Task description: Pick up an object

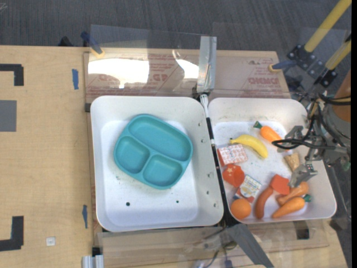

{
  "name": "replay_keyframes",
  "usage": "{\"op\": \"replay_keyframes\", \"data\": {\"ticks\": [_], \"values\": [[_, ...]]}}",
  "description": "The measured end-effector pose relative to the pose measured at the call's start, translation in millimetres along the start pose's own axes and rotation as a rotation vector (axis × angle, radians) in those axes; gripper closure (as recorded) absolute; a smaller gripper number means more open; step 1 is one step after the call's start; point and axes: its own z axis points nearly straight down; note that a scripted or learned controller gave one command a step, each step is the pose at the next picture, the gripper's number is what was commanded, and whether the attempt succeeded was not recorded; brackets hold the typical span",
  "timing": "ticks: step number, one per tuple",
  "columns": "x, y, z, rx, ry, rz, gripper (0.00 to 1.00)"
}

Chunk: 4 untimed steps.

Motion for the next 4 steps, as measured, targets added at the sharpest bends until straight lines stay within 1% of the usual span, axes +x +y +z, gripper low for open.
{"op": "replay_keyframes", "data": {"ticks": [1, 2, 3, 4], "values": [[-69.8, 6.6, 101.1, -0.002, 0.007, 0.055, 0.00], [-115.7, 0.3, 143.8, 0.002, -0.010, 0.038, 0.00], [-120.0, 1.3, 131.2, 0.005, -0.024, 0.036, 1.00], [-100.3, 43.6, 2.2, 0.001, -0.013, -0.056, 1.00]]}}
